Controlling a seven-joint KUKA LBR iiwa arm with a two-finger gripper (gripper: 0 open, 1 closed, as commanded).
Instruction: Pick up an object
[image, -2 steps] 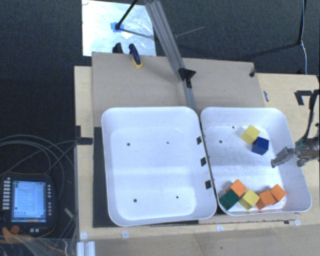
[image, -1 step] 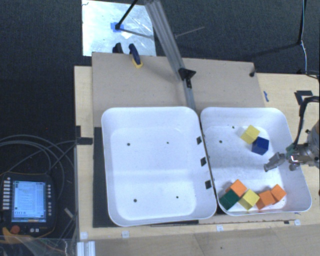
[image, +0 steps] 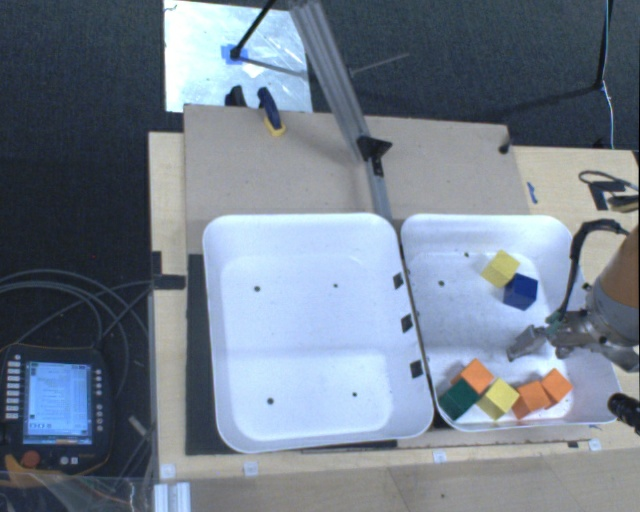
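- Blocks lie in the right bin (image: 455, 235), in two groups: a yellow block (image: 500, 267) touching a blue block (image: 520, 291) toward the far side, and a near-edge cluster made up of an orange block (image: 477, 376), a green block (image: 459, 399), a second yellow block (image: 497, 398) and two more orange blocks (image: 545, 390).
- Gripper (image: 530, 345) enters from the right, between the two groups, its tip pointing left over the bare floor of that bin.
- Whether the gripper is spread or clenched I cannot tell; nothing visible sits in it.
- Deciding relation: the near cluster lies just below and slightly left of the tip, the pair of orange blocks being the closest; the blue block sits a little farther off, up the picture from the tip.
- My judgement is that the orange pair is the easier target, calling for a short shift toward the near wall and then a descent.
- Risk: those blocks touch one another and crowd the bin wall, so there is little room around any one of them.
- The left bin (image: 300, 330) on the surface (image: 280, 160) plays no part.
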